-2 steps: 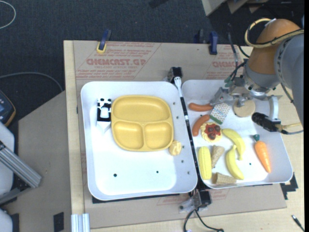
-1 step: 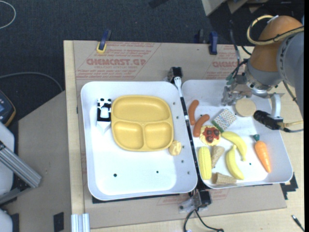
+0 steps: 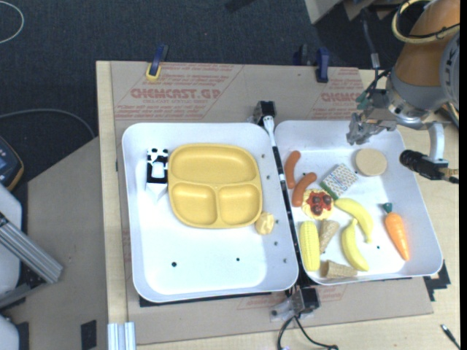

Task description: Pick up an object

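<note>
The brown board-topped table [image 3: 219, 86] carries two shallow white plastic bins side by side. The left bin [image 3: 204, 268] holds a yellow three-compartment plastic plate [image 3: 215, 184], with a small pale yellow toy piece [image 3: 264, 224] just beside its lower right corner. The right bin [image 3: 416, 257] holds the toy food: two yellow plastic bananas [image 3: 356, 232], a yellow corn cob [image 3: 309, 245], an orange carrot [image 3: 396, 233], two reddish sausages [image 3: 298, 177], and a round tan cookie-like disc [image 3: 371, 162].

The grey arm's hand [image 3: 363, 130] hangs over the right bin's upper edge, just above the disc. Whether it is open or closed cannot be told, and nothing can be seen in it.

This looks like the approach step, with no object lifted. The next move would call for a descent straight onto one piece, likely the disc close below.
</note>
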Tool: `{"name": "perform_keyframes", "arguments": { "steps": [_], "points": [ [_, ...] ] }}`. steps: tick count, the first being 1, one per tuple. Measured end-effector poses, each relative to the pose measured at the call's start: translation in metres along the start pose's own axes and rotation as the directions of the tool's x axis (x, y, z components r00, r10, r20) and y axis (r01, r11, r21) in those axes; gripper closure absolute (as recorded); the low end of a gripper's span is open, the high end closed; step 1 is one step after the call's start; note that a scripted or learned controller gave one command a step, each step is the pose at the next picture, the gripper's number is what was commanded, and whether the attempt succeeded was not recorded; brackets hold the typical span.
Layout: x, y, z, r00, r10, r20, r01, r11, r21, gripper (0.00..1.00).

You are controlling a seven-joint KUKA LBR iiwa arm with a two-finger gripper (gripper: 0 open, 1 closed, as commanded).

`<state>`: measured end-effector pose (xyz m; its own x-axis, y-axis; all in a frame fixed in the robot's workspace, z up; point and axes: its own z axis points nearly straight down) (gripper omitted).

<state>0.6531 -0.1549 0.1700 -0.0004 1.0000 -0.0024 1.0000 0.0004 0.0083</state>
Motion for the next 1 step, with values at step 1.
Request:
{"name": "perform_keyframes", "arguments": {
  "steps": [1],
  "points": [
    [-0.0005, 0.0020, -0.0546, 1.000, 0.000, 0.000, 0.000, 1.000, 0.000, 1.00]
  ]
}}
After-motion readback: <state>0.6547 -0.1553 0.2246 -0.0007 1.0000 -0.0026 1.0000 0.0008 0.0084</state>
